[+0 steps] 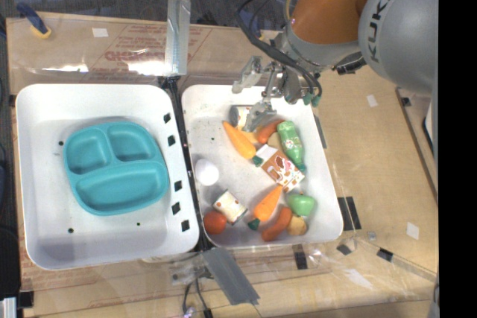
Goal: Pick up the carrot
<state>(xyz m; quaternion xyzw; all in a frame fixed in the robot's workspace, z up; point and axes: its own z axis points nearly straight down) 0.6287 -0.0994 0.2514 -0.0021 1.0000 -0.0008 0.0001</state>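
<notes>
Tomato (pixel 215 222) and toy veg crowd the right bin's (pixel 325 182) front edge.
Gripper (pixel 257 114) hangs right over the carrot (pixel 240 140), lined up to grab; can't tell its spread.

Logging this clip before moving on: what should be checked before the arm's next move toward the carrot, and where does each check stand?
1. Carrot visible in the right bin: ok.
2. Gripper above the carrot's upper end: ok.
3. Carrot between the fingers: cannot tell.
4. Room around the carrot: not ok, the green bottle and snack packet lie close.
5. Right target: not ok yet, a second carrot lies nearer the front.
</notes>
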